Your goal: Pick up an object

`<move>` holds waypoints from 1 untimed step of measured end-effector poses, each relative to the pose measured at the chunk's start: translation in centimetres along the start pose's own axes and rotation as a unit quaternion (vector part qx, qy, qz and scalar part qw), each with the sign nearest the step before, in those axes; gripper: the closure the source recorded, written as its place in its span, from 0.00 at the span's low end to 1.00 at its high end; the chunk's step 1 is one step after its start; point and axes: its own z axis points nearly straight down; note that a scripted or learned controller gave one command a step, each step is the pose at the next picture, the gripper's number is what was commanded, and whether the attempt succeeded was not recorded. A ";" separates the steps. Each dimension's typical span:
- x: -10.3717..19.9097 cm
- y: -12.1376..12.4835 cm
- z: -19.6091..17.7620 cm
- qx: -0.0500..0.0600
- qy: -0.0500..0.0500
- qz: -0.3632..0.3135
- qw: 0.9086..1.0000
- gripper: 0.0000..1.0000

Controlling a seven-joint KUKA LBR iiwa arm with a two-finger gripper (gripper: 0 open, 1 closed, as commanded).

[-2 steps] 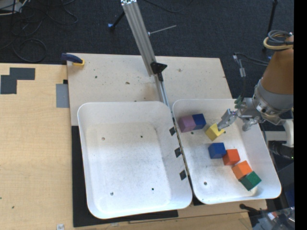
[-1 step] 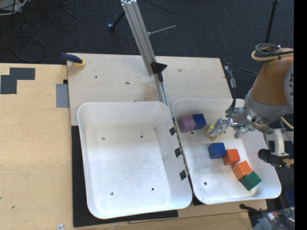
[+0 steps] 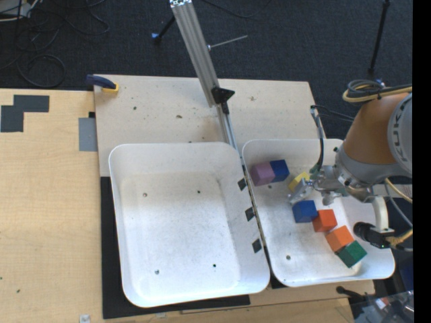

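Note:
The right bin (image 3: pixel 377 269) holds several small blocks. A purple block (image 3: pixel 262 173) and a blue block (image 3: pixel 279 169) sit together near its far left corner. A yellow block (image 3: pixel 297 180) lies just right of them, at the tip of my gripper (image 3: pixel 311 190). The gripper hangs low over the middle of the bin, directly above a second blue block (image 3: pixel 304 211). A red-orange block (image 3: pixel 325 219), an orange block (image 3: pixel 339 237) and a green block (image 3: pixel 351 254) run in a line toward the near right corner. I see no block lifted off the bin floor.
The left bin (image 3: pixel 128 180) stands beside the right one, with a shared divider wall (image 3: pixel 249 214) carrying black clips. A slanted aluminium post (image 3: pixel 199 52) rises behind the bins. The arm's orange band (image 3: pixel 377 133) overhangs the right bin's far right side.

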 end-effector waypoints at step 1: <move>-0.2 0.0 -1.2 -0.002 0.000 0.003 1.000 1.00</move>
